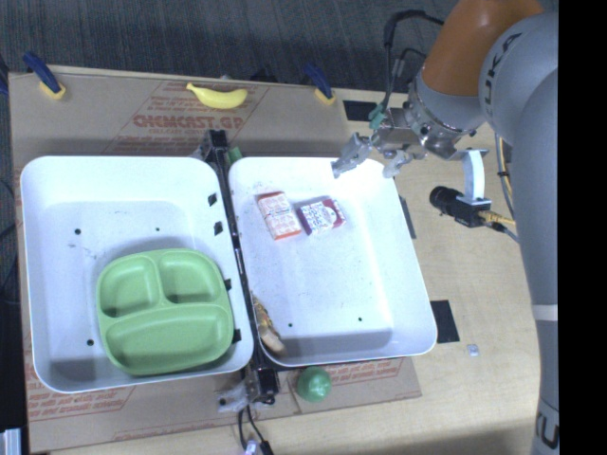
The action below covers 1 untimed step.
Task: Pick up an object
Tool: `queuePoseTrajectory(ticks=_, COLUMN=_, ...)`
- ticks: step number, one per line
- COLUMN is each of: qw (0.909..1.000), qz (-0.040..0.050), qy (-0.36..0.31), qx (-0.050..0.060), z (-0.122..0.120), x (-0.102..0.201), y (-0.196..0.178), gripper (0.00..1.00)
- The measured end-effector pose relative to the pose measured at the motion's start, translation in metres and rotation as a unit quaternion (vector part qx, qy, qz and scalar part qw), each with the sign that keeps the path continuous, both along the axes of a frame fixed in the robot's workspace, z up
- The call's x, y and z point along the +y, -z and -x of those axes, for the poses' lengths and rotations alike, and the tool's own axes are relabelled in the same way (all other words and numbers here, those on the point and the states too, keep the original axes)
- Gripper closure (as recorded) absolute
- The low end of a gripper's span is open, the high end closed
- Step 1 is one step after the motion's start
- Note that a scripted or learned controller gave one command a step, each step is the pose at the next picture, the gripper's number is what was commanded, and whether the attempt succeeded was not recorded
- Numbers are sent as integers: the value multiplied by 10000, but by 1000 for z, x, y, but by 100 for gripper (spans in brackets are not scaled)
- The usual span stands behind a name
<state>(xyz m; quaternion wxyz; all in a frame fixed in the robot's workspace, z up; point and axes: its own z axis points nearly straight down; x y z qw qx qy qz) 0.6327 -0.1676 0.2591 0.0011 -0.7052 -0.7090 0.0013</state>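
in the right bin: two small flat printed packets lay side by side near the far end of the shallow white plastic right bin [398,325] — a red-and-white carton-like packet [276,214] and a maroon-and-white packet [321,216], just beside each other, maybe touching
handling: both looked light and flat, probably thin card or foil; likely stiff enough to pinch but low-lying, so easy to slide on the smooth bin floor
grasp spot: best guess was across the short width of one packet, the maroon one being nearer the gripper
other items: pale lumpy small object [266,332] sat at the near left corner of that bin
arm pose: grey arm with orange band [484,27] reached in from the right, wrist bent down toward the bin's far right corner
gripper: two-finger gripper [370,161] hovered over the far right rim, fingers spread apart, nothing between them, well apart from the packets
left bin: green sectioned plastic tray [166,311] lay inside
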Motion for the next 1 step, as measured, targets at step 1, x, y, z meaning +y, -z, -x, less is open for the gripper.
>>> queuePoseTrajectory(ticks=1, qw=10000, qz=10, qy=1, qx=-35, z=-26, x=-33, y=163, gripper=0)
